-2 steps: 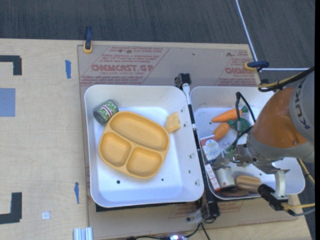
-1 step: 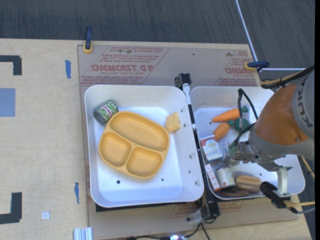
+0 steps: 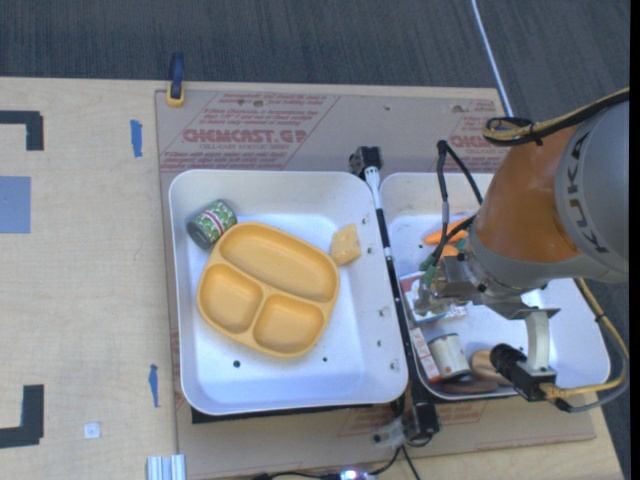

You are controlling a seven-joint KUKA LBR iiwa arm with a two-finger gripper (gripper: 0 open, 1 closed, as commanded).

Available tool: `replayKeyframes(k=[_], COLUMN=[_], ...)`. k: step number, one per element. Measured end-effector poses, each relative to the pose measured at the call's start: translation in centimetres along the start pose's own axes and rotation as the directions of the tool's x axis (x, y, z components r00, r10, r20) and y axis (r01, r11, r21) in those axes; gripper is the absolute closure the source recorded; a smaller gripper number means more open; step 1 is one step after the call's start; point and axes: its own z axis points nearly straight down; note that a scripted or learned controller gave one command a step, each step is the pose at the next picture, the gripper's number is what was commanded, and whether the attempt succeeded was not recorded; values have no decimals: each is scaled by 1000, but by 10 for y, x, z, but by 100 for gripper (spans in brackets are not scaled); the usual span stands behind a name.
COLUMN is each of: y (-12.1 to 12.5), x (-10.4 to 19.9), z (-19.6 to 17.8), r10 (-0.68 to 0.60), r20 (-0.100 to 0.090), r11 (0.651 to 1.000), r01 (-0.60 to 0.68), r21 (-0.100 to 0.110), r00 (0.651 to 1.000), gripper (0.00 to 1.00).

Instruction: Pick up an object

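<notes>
Arm over right bin; yellow tray in left bin.

In the left bin we saw a yellow three-compartment plate lying flat, a green can on its side touching the plate's upper left rim, and a pale yellow chunk by its upper right edge.

The clear sheet under the two bins carries red print across its far strip: the large word reads "CHEMCAST GP", with smaller red lines above and below it too fine to read. More red print at the sheet's far right corner is likewise illegible. On the arm, white letters "KUKA" run down the grey casing at the right edge, partly cut off.
</notes>
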Motion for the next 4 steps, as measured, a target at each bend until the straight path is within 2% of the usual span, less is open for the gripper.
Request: replayKeyframes(k=[1,3,4], y=[0,0,4], x=[-1,-1,-25], z=[0,0,31], r10=[1,1,-10], r20=[1,1,-15], r11=[1000,1000,1000], r01=[-1,-1,9], r21=[1,1,-9], r00=[1000,1000,1000], gripper=[0,0,0])
